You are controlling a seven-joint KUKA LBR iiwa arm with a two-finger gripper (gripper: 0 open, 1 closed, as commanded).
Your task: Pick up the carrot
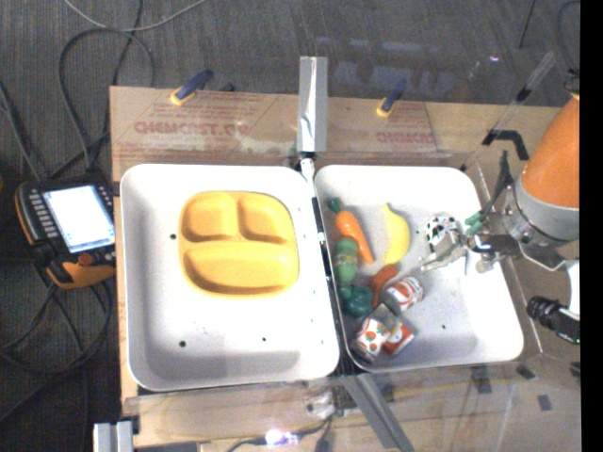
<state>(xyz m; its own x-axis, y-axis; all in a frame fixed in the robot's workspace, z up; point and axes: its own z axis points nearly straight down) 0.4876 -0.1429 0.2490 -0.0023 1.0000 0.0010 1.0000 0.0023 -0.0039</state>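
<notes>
The carrot (351, 233), a smooth tapered orange piece, lies in the right bin (490, 342) near its left wall. A curved banana (398, 233) lies beside it; green items (349, 269) touch its lower end. The gripper (459, 249) sits right of the banana; finger state cannot be determined.

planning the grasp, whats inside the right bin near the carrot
The carrot lies in the right bin beside a banana, green toys and red-white cans. Anything under them is covered.
</notes>
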